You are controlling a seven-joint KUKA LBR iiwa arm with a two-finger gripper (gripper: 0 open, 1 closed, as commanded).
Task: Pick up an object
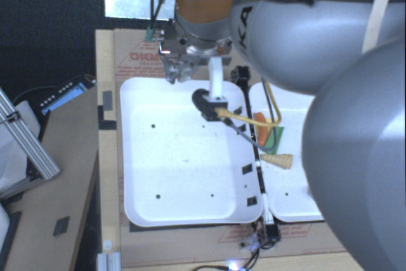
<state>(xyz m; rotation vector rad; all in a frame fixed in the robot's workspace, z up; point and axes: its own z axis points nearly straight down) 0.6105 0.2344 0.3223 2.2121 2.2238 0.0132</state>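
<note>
I count two white bins on my bench, a left bin (184, 162) and a right bin (288, 197), with one orange piece (261, 122), one green piece (273, 139) and one tan cone (281, 161) along the right bin's left edge.

You have two bins side by side on the bench, the left bin (184, 162) and the right bin (293, 201), with their inner walls meeting. Three things lie close together in the right bin by its left wall. A carrot (260, 125) is farthest, a leaf piece (275, 140) just to its right, and a cone (280, 161) nearer. The gripper (176, 75) hangs over the left bin's far edge.
</note>
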